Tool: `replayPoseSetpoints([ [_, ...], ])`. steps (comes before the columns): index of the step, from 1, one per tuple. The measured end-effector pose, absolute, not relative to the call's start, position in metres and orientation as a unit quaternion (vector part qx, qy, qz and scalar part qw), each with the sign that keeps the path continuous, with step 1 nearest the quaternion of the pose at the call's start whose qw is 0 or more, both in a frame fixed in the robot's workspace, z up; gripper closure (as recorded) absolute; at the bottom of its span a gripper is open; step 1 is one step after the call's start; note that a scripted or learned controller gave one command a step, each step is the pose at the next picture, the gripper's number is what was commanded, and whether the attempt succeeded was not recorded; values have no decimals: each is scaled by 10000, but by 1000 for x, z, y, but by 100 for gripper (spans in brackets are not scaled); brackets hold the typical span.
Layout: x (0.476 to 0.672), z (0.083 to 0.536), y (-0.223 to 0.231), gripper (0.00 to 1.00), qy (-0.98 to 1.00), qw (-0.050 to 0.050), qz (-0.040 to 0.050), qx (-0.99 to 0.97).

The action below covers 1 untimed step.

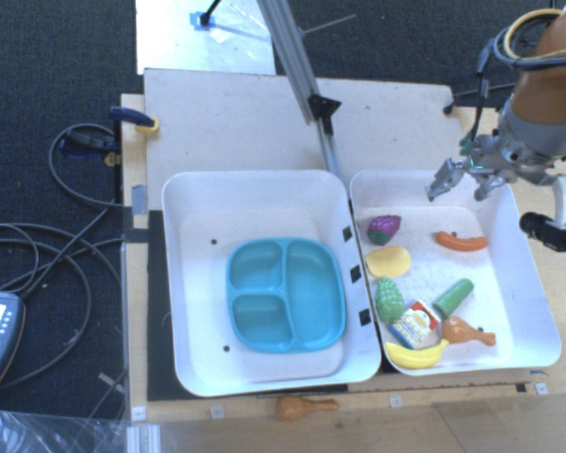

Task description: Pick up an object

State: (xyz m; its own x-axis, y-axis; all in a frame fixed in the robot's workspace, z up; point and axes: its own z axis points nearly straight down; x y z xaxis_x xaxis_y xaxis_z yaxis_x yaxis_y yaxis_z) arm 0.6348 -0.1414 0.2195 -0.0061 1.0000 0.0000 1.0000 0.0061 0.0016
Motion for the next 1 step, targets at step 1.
replayPoseSetpoints([
  [1, 635, 220, -141, 0, 7095, 7, 4, 7047],
])
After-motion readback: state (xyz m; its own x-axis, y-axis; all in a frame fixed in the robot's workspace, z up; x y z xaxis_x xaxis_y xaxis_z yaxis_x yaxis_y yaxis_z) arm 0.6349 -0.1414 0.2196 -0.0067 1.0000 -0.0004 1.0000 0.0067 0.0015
